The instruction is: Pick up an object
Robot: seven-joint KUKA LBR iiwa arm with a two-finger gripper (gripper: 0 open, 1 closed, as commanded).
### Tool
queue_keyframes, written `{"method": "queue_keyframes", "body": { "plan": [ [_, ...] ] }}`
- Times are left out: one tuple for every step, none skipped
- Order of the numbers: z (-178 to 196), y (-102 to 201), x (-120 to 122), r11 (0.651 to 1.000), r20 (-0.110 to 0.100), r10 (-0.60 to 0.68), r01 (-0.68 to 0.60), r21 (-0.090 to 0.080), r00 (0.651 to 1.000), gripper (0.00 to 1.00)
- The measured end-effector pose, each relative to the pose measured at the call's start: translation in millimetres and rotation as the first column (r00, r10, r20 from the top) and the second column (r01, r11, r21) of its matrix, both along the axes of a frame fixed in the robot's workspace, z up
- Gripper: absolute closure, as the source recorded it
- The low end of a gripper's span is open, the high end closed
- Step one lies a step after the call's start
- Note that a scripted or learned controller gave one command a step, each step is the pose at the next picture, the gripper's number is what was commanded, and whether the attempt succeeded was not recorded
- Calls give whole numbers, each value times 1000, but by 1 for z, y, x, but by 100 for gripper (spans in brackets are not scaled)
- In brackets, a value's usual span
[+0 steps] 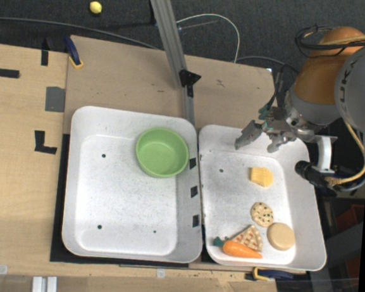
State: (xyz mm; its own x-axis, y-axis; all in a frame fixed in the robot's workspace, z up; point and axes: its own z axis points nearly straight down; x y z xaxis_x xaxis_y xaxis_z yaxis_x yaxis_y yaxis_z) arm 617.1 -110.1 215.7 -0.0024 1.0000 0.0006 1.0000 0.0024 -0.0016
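Note:
My gripper (260,141) hangs over the far end of the right bin (226,159), fingers spread open with nothing between them. Below it in that bin lies a yellow cheese wedge (262,176). Nearer the front sit a spotted round cookie (262,213), a tan round biscuit (280,236), a pizza slice (248,236) and an orange carrot (239,249). A green bowl (162,152) stands in the left bin (101,199), near its far right corner.
A grey metal pole (172,43) slants down to the seam between the two bins. Black and white cables (206,23) lie on the bench behind. A small yellow ball (95,7) rests on the dark floor at the top left.

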Motion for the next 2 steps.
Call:
{"method": "queue_keyframes", "body": {
  "plan": [
    [0, 0, 0, 1000, 0, 0, 0, 0, 1000, 0],
    [-63, -3, 4, 1000, -6, -1, 1, -1, 1000, 0]
  ]
}}
